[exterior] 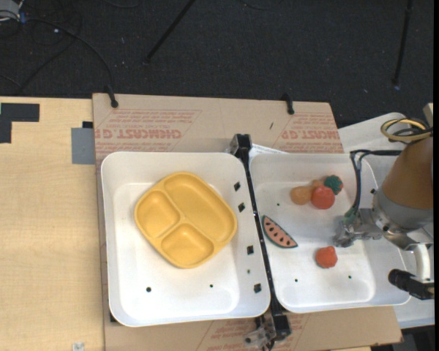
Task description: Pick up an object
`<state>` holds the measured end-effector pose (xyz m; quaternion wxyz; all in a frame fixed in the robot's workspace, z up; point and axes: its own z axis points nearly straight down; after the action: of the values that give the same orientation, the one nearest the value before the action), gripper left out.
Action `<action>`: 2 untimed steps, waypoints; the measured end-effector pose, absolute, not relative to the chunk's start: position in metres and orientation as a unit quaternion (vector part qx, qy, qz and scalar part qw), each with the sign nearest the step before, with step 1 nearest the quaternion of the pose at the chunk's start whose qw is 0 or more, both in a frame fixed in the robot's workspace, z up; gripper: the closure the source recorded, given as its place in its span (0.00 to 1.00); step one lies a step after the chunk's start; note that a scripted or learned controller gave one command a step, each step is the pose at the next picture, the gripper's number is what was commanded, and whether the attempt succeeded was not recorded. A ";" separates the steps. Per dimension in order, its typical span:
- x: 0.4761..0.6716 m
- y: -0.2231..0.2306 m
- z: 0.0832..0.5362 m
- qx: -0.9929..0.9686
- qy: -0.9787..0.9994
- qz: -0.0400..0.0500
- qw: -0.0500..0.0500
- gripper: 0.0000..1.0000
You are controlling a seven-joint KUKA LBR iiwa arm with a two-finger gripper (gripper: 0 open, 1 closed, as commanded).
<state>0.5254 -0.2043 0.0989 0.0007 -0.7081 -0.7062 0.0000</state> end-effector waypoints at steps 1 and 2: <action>0.516 -0.204 0.154 -0.708 -0.706 0.000 -0.001 1.00; 0.520 -0.205 0.217 -0.706 -0.708 -0.001 -0.002 1.00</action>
<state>0.5205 -0.2049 0.2169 -0.0020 -0.7065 -0.7077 -0.0009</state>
